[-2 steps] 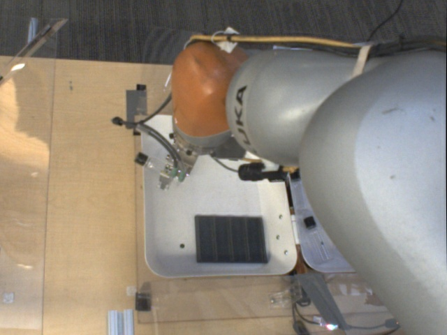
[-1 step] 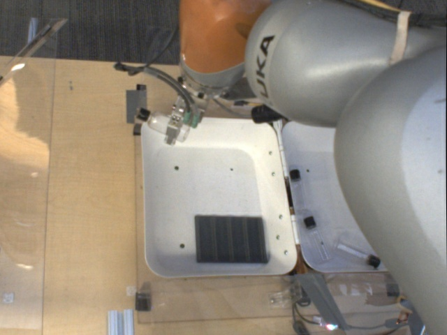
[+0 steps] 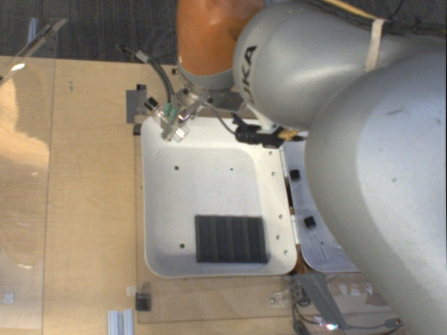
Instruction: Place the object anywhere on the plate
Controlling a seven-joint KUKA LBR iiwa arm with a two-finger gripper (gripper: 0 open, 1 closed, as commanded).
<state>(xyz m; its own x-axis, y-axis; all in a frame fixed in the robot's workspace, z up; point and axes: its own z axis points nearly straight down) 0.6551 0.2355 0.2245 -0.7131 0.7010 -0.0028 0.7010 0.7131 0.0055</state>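
Bench, white bin | gripper at far-left rim | opening unclear, perhaps empty

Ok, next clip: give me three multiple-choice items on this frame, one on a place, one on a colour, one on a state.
1. Where in the left bin does the dark ribbed plate lie?
A. At the bin's far left corner
B. Near the bin's front edge
C. On the wooden bench outside the bin

2. What colour is the band above the arm's wrist?
A. Blue
B. Green
C. Orange

3. How does the gripper stand relative to the plate?
A. Over the bin's far left corner, apart from the plate
B. Pressed flat on the plate
C. Resting on the wooden bench to the left

Answers: 1 B, the plate sits low in the camera view by the bin's front rim. 2 C, the band is plainly orange. 3 A, bare white floor separates the gripper from the plate.
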